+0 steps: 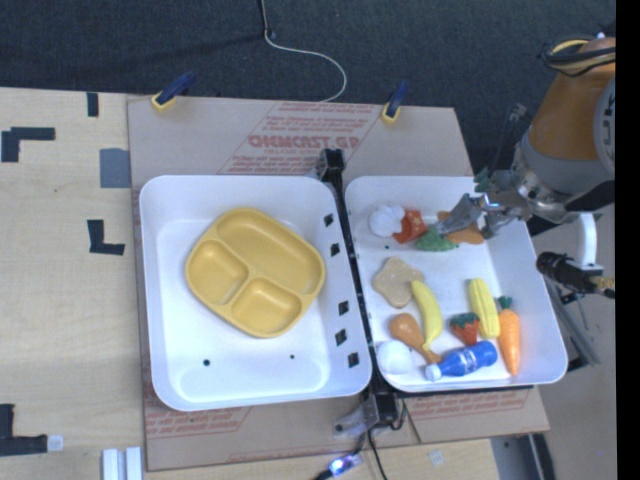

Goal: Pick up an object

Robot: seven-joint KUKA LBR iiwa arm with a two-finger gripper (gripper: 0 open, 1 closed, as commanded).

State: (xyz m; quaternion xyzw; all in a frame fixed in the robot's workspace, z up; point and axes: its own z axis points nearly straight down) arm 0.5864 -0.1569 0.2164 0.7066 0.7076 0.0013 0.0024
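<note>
Gripper (470, 218) hovers over crowded toy food (437, 238), grip state unclear; neighbours beside it could spoil a grasp.

A wooden bench (60, 298) spans the frame below a dark carpet (120, 18) at the top. A cardboard sheet (290, 143) lies on it at centre, and two white bins sit side by side on that: left (160, 268), right (525, 268).
</note>
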